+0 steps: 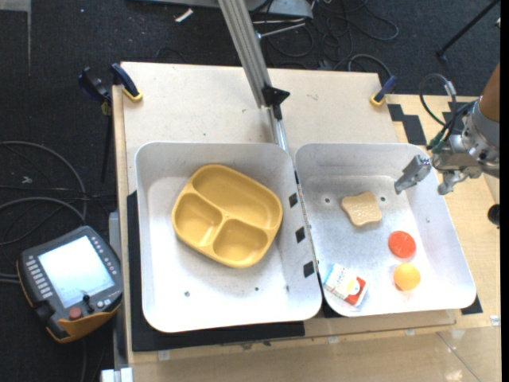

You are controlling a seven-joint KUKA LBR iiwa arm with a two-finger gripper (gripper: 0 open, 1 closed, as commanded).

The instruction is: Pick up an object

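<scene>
Two white bins sit side by side on my bench. The left bin carries a yellow divided plate, lying flat a little above that bin's middle, with three compartments facing up.

The right bin holds four small things. A tan bread-shaped piece lies near the middle of the bin's upper half. Below and to its right rests a red-orange round piece, and just below that a yellow round piece; the two are close, though I cannot tell whether they touch. A small white and red carton lies at the bin's lower left corner, close to the wall that the bins share.

The arm comes in from the right edge. Its jaws hang over the upper right part of the right bin, near the rim, with the two fingers spread apart: one finger points down and left toward the bread-shaped piece, the other sits farther right near the bin's edge. I see nothing between them. The jaws are up and to the right of the bread-shaped piece and apart from it, and well apart from the carton.

A handheld control pendant with a pale screen lies on the dark floor to the left of the bench.
</scene>
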